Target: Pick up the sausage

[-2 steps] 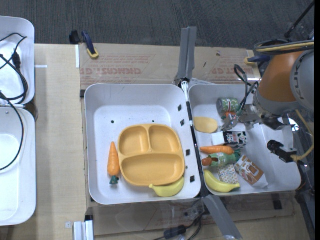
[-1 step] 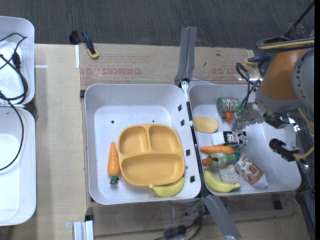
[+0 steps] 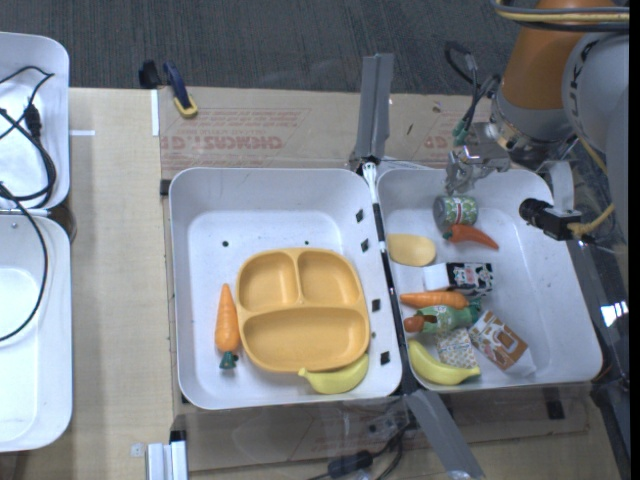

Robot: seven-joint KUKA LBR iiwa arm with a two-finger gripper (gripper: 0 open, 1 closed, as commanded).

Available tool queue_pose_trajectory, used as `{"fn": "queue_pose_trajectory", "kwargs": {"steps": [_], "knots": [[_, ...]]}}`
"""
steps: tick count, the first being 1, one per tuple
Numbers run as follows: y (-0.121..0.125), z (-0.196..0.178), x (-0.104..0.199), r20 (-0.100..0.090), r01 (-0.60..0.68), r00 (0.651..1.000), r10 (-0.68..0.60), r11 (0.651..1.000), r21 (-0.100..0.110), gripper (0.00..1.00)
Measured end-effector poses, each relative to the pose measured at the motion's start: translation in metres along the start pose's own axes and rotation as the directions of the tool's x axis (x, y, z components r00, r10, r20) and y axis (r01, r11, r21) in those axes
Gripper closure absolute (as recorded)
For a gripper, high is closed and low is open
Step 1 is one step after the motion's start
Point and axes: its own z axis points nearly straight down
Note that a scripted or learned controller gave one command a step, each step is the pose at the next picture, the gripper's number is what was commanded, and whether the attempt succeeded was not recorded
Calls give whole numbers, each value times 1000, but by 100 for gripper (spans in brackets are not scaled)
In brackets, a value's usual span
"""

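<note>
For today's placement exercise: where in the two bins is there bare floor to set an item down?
Left white bin: bare floor along the back, behind the yellow divided plastic tray. Right white bin: bare floor at its right side, beyond the small printed carton. Crowded: the right bin's left half, around the orange toy carrot.

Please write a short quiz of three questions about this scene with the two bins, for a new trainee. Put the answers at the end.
1. True or false: the gripper is above the right bin.
2. Which bin holds the yellow divided plate? A) left B) right
3. Fill in: the banana in the left bin touches the plate's ____ edge.

Key
1. True; it hangs over the far part of that bin, near a small can and an orange-red sausage-like item.
2. A. A carrot lies beside the plate on its left.
3. Near (front) edge.
</note>
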Motion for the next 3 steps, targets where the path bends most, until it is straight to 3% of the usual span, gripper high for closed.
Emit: {"fn": "queue_pose_trajectory", "kwargs": {"steps": [1,2,3], "knots": [[0,1,0,0,0,1000,0,1000,2,0],[-39,93,-30,5,0,1000,0,1000,-13,0],[-38,82,-31,4,-3,1000,3,1000,-14,100]]}}
